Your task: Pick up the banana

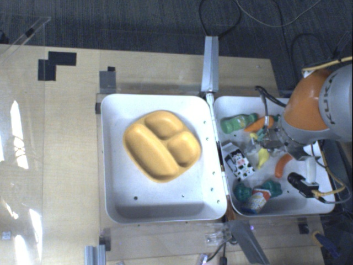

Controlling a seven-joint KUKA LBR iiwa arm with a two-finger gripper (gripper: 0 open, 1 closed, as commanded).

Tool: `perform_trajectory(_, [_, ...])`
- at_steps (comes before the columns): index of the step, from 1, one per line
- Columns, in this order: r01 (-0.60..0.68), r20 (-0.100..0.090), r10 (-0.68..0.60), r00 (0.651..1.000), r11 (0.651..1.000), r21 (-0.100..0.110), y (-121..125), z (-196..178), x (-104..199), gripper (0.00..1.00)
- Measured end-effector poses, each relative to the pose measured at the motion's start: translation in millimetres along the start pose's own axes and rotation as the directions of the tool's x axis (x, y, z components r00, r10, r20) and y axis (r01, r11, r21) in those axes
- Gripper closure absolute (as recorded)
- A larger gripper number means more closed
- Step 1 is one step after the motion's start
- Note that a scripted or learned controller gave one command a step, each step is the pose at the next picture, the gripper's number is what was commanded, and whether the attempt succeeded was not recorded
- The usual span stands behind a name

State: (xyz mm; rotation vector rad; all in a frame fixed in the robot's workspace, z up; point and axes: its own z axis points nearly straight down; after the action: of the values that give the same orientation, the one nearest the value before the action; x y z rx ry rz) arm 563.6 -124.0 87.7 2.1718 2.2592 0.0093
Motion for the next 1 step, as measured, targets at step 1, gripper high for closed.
perform_trajectory(1, [0.002, -0.001, -0.002, 1.0, 1.0, -0.003, 2.6, -9.0, 0.7, 1.0])
